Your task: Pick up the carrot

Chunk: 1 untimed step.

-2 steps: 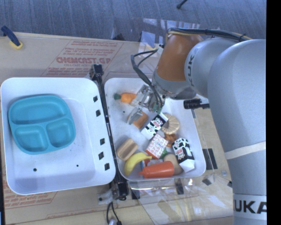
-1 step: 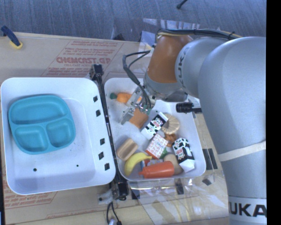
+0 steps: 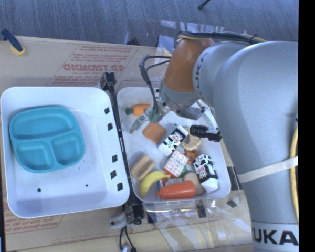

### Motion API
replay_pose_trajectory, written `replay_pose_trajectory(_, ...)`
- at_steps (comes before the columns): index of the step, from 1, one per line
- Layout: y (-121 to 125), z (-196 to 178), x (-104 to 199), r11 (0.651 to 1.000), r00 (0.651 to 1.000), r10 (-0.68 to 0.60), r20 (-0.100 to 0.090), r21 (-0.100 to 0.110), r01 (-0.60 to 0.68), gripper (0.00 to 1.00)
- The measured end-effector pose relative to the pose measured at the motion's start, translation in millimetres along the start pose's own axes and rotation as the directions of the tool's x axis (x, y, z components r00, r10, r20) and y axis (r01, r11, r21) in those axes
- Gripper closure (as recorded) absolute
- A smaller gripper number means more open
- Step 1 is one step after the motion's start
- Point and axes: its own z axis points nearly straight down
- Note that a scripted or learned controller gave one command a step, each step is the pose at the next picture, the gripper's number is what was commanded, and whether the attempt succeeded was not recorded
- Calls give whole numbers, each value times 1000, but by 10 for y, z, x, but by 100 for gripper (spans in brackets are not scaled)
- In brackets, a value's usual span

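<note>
The pincer [image 3: 143, 118] hangs low in the right bin [image 3: 125, 140], its grey fingers just beside the carrot [image 3: 140, 109]; whether they are spread or closed is too blurred to tell. The carrot lies at that bin's far left corner. The arm [image 3: 236, 104] hides the bin's far right part. Nearby lie an orange block [image 3: 155, 132], milk cartons [image 3: 171, 139], a banana [image 3: 151, 180] and a red sausage [image 3: 176, 190]. A blue divided tray [image 3: 46, 137] sits in the left bin [image 3: 21, 198].
</note>
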Motion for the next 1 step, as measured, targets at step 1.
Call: replay_pose_trajectory(1, 34, -124, -23, 1000, 1000, -10, 17, -8, 10, 100)
